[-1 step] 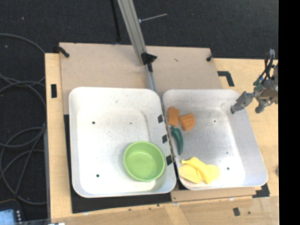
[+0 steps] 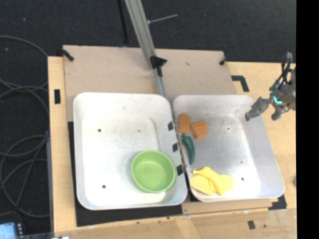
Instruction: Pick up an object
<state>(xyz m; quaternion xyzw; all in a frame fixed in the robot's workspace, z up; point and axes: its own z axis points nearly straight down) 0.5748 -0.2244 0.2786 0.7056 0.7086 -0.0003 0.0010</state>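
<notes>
An orange block, a teal-handled tool and a yellow object lie along the right bin's left side. At the frame's right edge, the gripper spreads wide, empty. A green bowl sits lower in the left bin.

even bright light, soft shadows, slight blur

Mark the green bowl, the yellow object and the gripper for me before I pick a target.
green bowl [image 2: 153, 170]: camera view, on its inner floor, in the left bin.
yellow object [image 2: 212, 181]: camera view, on its top surface, at the right bin's near edge.
gripper [image 2: 266, 109]: camera view, midway between its fingertips, at the right bin's far right rim.
</notes>
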